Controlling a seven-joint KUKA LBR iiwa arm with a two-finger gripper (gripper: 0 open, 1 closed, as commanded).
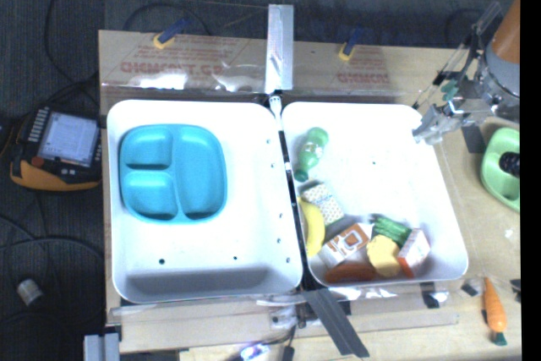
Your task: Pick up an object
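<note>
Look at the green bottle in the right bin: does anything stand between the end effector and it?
Nothing visible does. The end effector sits over the right bin's upper right rim, and the green bottle lies alone near the upper left of that bin. Bare white floor separates them; the other items are piled along the bin's lower edge.

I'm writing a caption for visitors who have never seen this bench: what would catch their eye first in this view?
The bright blue divided plate stands out most, lying alone in the left bin. Next comes the colourful heap along the near side of the right bin: a yellow banana, small boxes and a green item, with a green bottle lying apart near the divider. The gripper sits at the right bin's far right corner, away from the heap.
</note>
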